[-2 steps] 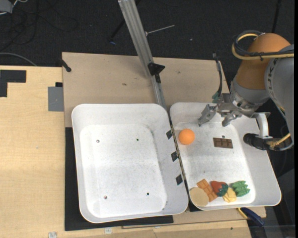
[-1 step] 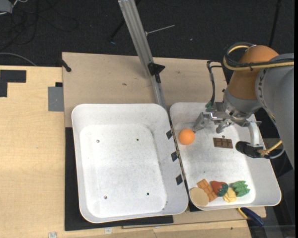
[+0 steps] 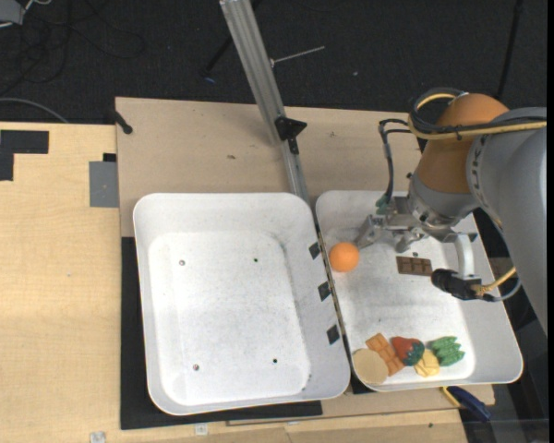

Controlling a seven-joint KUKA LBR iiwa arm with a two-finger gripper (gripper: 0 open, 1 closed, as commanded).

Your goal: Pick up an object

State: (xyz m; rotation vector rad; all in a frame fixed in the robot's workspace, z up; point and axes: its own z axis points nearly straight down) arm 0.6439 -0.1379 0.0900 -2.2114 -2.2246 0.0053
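The grey arm comes in from the right of the frame with its orange band at the upper right, and its pincer hangs over the upper part of the right-hand white bin. Whether the pincer is wide or narrow I cannot tell from here; the metal parts run together against the white floor, and nothing shows between them.

An orange ball sits near the left wall of that bin, just left of and a little below the pincer, apart from it. A small brown block lies just below the pincer, toward the middle of the bin. Along the bin's lower edge is a cluster of toy foods: a tan disc, an orange piece, a red piece, a yellow piece and a green piece, pressed close together.

The left-hand white bin sits beside it on the wooden tabletop. A slanted metal rail rises toward the top centre of the frame.
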